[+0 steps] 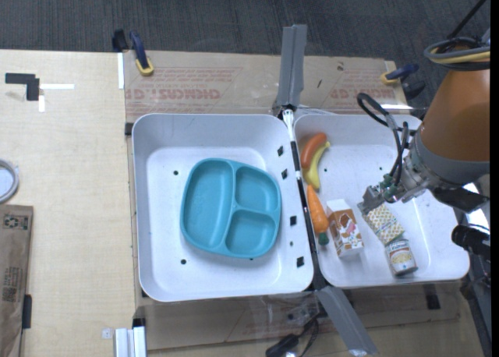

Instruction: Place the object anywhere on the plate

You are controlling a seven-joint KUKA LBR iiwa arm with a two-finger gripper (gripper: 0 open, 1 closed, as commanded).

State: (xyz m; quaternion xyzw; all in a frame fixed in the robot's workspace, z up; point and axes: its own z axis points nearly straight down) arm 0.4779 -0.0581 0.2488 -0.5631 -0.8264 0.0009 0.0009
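A light blue plate [231,207] with three compartments lies in the left bin [156,192]. My gripper [377,194] hangs over the middle of the right bin [437,270], on the arm that comes in from the right. Just below and right of it lies a small checkered packet [384,223], close to the gripper tip; contact cannot be made out. A little carton [345,229] stands left of the packet, and a can [401,256] lies on its side below it. A carrot [316,209] and a banana with an orange piece [313,159] lie along the bin's left wall.
The divider [295,184] between the two bins runs between plate and gripper. Black cables [382,118] loop above the gripper. A roll of tape [6,182] and a brown bag [15,270] sit on the bench at far left.
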